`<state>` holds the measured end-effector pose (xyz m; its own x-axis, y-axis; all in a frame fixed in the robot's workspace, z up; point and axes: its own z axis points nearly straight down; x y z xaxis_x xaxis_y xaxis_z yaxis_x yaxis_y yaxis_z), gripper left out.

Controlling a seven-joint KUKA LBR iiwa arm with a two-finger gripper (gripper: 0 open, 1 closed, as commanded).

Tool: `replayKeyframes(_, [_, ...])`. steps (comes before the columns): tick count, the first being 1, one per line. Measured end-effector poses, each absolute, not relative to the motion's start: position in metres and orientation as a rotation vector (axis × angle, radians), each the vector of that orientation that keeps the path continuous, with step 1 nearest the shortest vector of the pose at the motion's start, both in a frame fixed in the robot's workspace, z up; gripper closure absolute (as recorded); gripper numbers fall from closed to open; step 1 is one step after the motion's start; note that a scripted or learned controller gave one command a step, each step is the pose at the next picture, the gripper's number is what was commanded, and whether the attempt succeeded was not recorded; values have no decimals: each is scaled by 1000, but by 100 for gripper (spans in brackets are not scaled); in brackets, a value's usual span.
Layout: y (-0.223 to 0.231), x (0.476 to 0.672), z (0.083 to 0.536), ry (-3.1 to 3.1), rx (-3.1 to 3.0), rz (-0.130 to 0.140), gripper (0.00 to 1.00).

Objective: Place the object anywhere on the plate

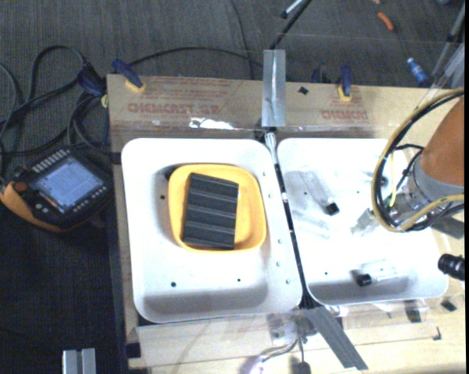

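Block (pixel 212 209): lies on plate (pixel 252 223), left bin, long axis near–far. Arm (pixel 441 162): well right, over right bin; grip state indiscernible.

Dark ribbed block (pixel 212 209) flat on yellow plate (pixel 254 209)

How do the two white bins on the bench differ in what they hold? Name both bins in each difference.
The left bin holds a yellow plate bearing a dark ribbed block; the right bin holds only small scattered bits. The arm hangs over the right bin, not the left bin. Both are shallow, white, and side by side.
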<state>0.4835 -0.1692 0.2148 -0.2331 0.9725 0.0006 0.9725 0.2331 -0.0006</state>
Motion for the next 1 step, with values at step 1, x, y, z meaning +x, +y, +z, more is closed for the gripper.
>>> replayKeyframes(1, [-169,484,215,-2466,-1944,0,0])
